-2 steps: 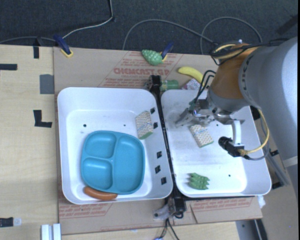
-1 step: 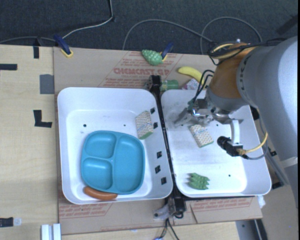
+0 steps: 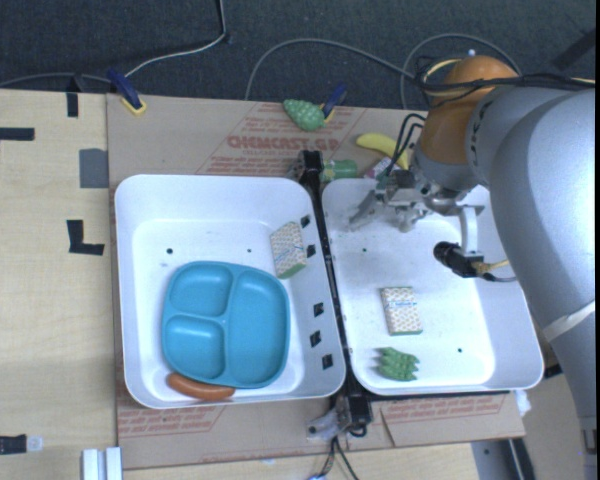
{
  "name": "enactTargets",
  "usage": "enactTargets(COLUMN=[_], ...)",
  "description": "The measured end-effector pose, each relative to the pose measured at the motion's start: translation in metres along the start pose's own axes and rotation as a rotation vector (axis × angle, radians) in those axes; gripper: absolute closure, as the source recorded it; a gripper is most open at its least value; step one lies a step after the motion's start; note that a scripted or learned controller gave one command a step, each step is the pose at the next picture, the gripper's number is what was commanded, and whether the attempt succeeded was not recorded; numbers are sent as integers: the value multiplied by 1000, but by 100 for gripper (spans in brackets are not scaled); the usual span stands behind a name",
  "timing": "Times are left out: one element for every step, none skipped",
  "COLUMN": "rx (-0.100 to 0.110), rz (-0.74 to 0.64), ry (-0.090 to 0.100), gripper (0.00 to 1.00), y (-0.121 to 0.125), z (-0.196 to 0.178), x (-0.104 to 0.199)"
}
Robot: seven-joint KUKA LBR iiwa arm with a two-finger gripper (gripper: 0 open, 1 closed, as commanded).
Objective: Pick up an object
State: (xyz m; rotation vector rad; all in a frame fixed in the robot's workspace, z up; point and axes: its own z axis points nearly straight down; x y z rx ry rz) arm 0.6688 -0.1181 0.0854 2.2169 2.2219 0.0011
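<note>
Two white bins sit side by side on a brown cardboard sheet. The left bin holds a blue plate with three parts. An orange carrot lies at the front of this bin, touching the plate's front edge. A small patterned block leans near the bin's right wall, just behind the plate.

The right bin holds another patterned block lying flat near the middle. A green bumpy toy lies in front of it, close to the front wall. The two are near each other but do not touch.

The big grey arm comes in from the right, with its orange band at the top. The gripper is over the back of the right bin, near the wall between the two bins. Its thin fingers point down and to the left. Nothing can be seen between them (they are too small and blurry to tell if they are spread or pressed together). The gripper is well apart from the block and the green toy in this bin.

Behind the bins, on the cardboard, lie a green toy and a yellow banana. Black and white cables run across the dark floor at the back.
</note>
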Motion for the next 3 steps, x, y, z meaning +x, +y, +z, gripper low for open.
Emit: enactTargets(rx=[3, 6, 7], rz=[2, 2, 2], ry=[2, 2, 4], gripper=[0, 0, 100], y=[-132, -141, -141], z=[-99, -10, -19], x=[32, 12, 12])
